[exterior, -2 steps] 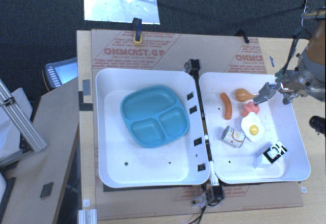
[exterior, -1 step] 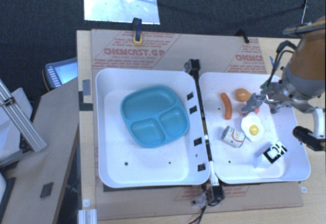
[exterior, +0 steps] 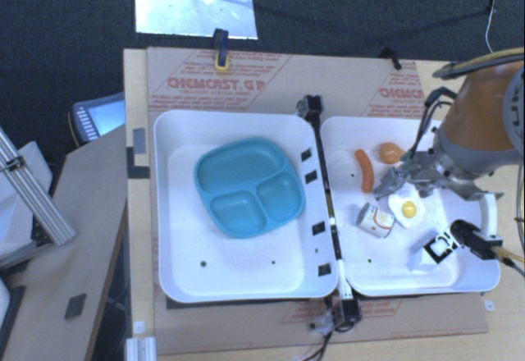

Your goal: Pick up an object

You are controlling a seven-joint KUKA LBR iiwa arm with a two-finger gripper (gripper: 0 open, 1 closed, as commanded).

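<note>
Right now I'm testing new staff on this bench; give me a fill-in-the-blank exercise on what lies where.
1. The blue plate lies in the ____ bin.
2. The sausage lies in the ____ bin.
3. The plate has ____ compartments.
4. The gripper hangs over the ____ bin.

Missing words: left; right; three; right

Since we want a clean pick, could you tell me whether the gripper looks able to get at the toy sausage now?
Probably yes: the sausage lies apart from other items, and the gripper hangs beside it.
</note>
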